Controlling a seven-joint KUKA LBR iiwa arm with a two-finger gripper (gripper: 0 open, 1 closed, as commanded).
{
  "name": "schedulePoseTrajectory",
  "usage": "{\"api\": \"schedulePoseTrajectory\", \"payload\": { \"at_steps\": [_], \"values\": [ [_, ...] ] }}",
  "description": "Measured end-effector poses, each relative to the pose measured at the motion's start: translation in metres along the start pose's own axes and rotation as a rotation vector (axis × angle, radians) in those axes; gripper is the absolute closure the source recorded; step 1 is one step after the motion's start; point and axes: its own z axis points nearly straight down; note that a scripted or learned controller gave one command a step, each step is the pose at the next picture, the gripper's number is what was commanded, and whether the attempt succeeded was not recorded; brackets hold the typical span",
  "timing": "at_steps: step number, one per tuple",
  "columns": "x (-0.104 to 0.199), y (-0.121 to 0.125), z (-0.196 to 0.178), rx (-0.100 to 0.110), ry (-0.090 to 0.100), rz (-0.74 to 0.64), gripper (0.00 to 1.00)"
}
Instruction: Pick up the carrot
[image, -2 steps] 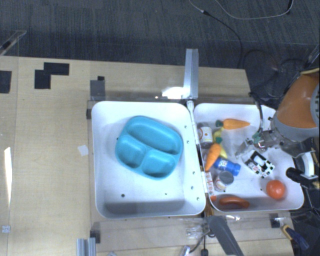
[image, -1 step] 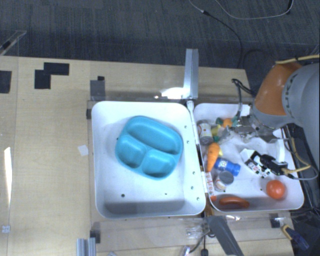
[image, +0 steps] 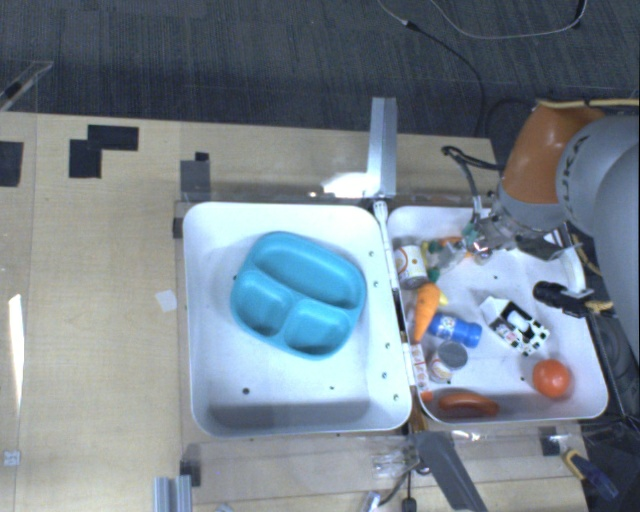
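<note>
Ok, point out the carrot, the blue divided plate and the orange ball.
carrot (image: 427, 308): camera view, middle of its orange body, right bin's left side.
blue divided plate (image: 297, 292): camera view, ridge where its three compartments meet, left bin.
orange ball (image: 551, 378): camera view, centre of its top, right bin's near right corner.

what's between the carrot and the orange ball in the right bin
In the camera view, between the carrot and the orange ball lie a blue bottle and a black-and-white block.
</note>
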Motion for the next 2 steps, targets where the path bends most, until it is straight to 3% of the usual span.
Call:
{"api": "schedulePoseTrajectory", "payload": {
  "at_steps": [1,2],
  "values": [
    [0.0,0.005,-0.011,-0.014,-0.009,-0.008,1.0],
    [-0.041,-0.007,-0.051,-0.026,-0.008,0.134,1.0]
  ]
}}
